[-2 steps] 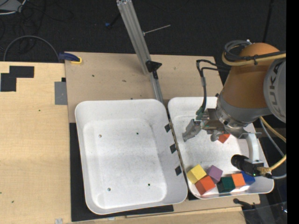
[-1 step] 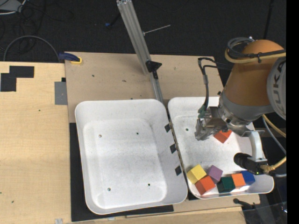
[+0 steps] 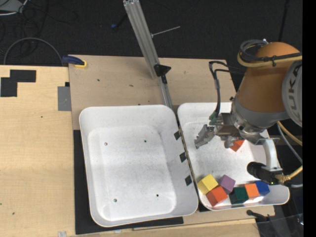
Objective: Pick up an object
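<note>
My gripper [image 3: 217, 140] hangs over the middle of the right bin [image 3: 197, 113], its two fingers spread apart with bare bin floor between them, so it is open. A small orange-red block [image 3: 237, 145] lies just right of the right finger, partly hidden by it and not between the fingers. Along the bin's near edge sit a yellow block [image 3: 208, 182], a purple block [image 3: 227, 182], a red block [image 3: 216, 195], a green block [image 3: 239, 195], an orange block [image 3: 252, 189] and a blue block [image 3: 262, 187].
The left bin [image 3: 98, 117] lies beside the right one, with black clips [image 3: 182, 157] along the shared rim. A slanted aluminium bar [image 3: 145, 38] rises behind the bins. The arm's cable and black fitting [image 3: 261, 172] overhang the right bin's right side.
</note>
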`<state>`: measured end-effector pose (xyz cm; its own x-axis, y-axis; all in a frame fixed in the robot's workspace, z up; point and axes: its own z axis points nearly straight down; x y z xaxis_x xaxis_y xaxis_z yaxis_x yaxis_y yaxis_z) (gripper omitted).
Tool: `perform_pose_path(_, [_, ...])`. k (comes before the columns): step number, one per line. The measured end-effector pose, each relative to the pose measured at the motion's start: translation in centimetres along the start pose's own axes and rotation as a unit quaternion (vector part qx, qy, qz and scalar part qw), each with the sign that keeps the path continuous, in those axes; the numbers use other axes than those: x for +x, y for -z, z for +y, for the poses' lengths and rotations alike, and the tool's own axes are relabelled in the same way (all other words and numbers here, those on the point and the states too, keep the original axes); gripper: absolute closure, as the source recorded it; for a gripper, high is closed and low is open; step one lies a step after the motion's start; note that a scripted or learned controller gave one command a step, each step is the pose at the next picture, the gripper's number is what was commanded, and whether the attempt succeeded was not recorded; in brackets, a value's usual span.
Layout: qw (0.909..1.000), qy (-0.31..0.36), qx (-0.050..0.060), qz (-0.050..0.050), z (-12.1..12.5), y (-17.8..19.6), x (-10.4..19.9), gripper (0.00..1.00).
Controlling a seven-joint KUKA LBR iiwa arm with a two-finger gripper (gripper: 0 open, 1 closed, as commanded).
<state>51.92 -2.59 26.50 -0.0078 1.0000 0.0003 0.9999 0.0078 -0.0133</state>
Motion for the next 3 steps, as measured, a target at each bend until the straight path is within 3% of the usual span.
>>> perform_pose_path(1, [1.0000, 0.003, 0.001, 0.000, 0.01, 0.95, -0.12, 1.00])
perform_pose_path(2, [1.0000, 0.004, 0.001, 0.000, 0.00, 0.91, -0.09, 0.00])
perform_pose_path(3, [1.0000, 0.008, 0.002, 0.000, 0.00, 1.85, -0.17, 1.00])
